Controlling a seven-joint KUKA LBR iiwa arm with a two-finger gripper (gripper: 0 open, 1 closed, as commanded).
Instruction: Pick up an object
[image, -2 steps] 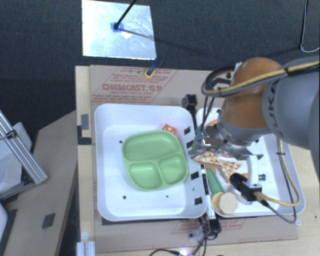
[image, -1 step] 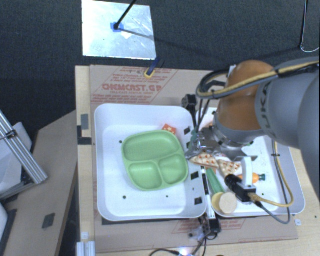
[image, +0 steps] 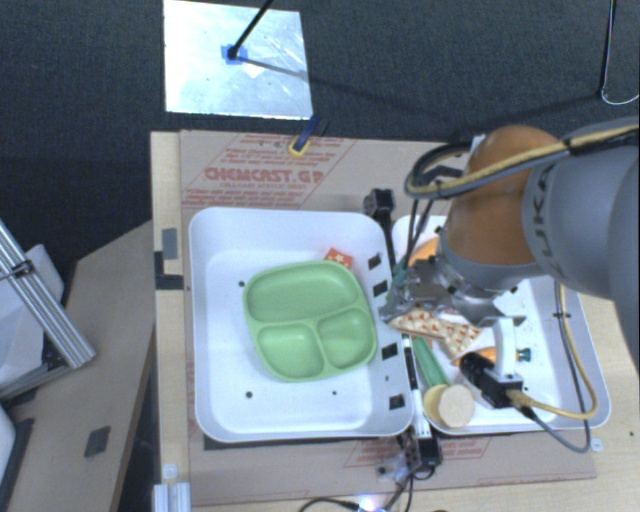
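My gripper (image: 432, 312) hangs low over the left part of the right bin (image: 583, 352), under the grey arm with its orange band. Right beneath it lies a flat tan waffle-patterned piece (image: 437, 326). A green stick-shaped object (image: 428, 362) lies just in front of that, and a round tan disc (image: 449, 405) sits near the bin's front corner. A small orange item (image: 482, 353) peeks out beside the waffle piece. The arm hides much of this bin. I see nothing clearly between the fingers.
The left bin (image: 225, 400) holds a green divided plate (image: 309, 320) and a small red-orange block (image: 338, 259) at its back right. Black clips line the wall between the bins. A yellow cable trails across the right bin's front.
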